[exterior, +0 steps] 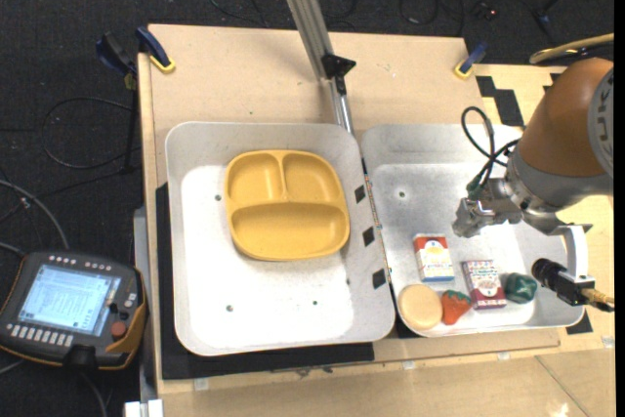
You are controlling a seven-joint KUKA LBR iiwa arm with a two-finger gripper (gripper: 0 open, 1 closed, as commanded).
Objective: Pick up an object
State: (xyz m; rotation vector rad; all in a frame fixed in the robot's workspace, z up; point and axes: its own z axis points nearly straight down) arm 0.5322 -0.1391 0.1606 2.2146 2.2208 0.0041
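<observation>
Round cookie (422, 306): front edge of right bin (410, 161).
Tool (471, 215): above small box (433, 258); grip state unclear.
Left bin (195, 239): yellow tray (287, 204).

A small carton (433, 258) with a red top, white middle and orange base lies flat in the right bin (410, 166), near its front. Just right of it lies a dark red patterned box (481, 283), also flat. A round cream-coloured disc (421, 307) sits at the front edge, with a red strawberry-like piece (455, 307) touching its right side. A dark green lump (519, 287) rests beside the patterned box.
</observation>
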